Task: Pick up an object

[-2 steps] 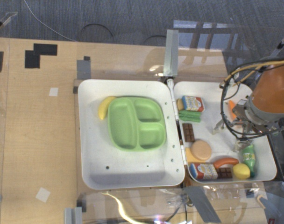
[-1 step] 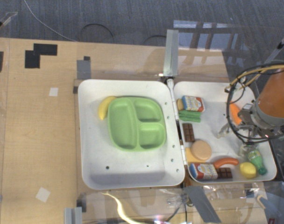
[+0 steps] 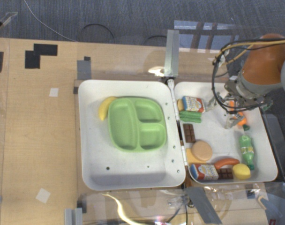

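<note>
Camera view shows the gripper (image 3: 236, 117) low in the right bin (image 3: 269, 172), over a small orange piece (image 3: 244, 124) (jaw state: cannot tell). The green bottle (image 3: 247, 148) lies just beside, so a crowded grasp may slip.

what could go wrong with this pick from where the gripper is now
The gripper hangs over a small orange piece close to the right bin's far wall, so a descent could clip it. The green bottle lies just in front; a nudge could roll it toward the lemon.
</note>
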`<state>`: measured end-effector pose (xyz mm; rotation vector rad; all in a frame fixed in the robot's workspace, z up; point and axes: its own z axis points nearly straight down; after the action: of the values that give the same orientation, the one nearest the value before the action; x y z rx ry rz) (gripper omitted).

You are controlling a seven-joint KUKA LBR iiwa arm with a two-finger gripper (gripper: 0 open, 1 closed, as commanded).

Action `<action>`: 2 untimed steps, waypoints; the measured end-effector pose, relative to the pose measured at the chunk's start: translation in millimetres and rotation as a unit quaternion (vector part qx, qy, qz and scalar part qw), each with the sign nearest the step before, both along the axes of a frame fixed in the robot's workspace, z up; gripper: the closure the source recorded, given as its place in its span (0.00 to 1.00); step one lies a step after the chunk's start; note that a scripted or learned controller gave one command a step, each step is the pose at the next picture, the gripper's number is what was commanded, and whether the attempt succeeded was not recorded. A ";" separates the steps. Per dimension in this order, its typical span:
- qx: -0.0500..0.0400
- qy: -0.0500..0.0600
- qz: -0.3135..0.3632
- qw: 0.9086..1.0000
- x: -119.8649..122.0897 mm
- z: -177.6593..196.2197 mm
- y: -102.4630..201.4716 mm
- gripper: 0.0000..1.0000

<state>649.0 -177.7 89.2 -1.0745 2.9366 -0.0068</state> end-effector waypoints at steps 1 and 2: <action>0.000 -0.007 -0.002 1.000 3.4 15.3 -1.0 1.00; -0.003 0.000 0.123 0.992 10.3 97.2 -28.1 1.00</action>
<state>659.3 -205.7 186.4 -1.4285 2.7830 -0.0131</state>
